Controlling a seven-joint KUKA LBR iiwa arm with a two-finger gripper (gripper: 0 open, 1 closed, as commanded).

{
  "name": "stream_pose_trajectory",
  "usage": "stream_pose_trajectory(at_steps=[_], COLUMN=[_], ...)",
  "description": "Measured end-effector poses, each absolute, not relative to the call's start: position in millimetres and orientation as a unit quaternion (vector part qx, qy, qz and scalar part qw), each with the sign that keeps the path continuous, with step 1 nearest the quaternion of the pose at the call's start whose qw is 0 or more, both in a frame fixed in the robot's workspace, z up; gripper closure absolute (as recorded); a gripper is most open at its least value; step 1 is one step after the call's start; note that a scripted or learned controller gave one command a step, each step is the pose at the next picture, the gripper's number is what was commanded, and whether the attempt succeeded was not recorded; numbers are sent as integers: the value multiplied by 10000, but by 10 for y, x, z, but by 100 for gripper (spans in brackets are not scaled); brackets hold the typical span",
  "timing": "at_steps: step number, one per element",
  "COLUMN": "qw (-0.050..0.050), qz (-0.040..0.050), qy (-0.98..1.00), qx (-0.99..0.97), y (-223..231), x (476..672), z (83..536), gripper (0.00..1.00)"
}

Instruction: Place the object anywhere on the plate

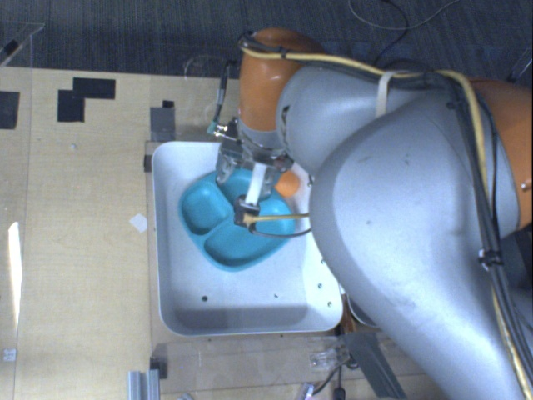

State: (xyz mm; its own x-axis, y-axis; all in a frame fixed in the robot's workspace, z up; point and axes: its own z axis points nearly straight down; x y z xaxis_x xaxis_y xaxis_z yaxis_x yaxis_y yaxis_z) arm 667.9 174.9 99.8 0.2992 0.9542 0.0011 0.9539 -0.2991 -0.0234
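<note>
A blue plate (202, 208) with three compartments lies in the white bin (241, 302), toward its back. My gripper (241, 182) hangs over the plate's back compartment, close above it. A small orange object (287, 185) shows just right of the gripper, at the plate's back right rim. The wrist hides part of it, and I cannot tell whether it rests on the plate or in the gripper.
The grey arm covers the right side of the view and the bin's right wall. Bare white bin floor lies in front of the plate. Left of the bin is the pale wooden bench (75, 223) with black marks at its back.
</note>
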Motion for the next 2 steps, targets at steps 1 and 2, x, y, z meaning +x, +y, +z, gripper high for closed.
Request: stream_pose_trajectory(at_steps=[1,2], qw=[162,52], qz=[-13,79], qy=[-5302,-5078], qx=[-8477,-8614], y=[1682,1843], x=[6662,6680], z=[997,996], gripper=[0,0])
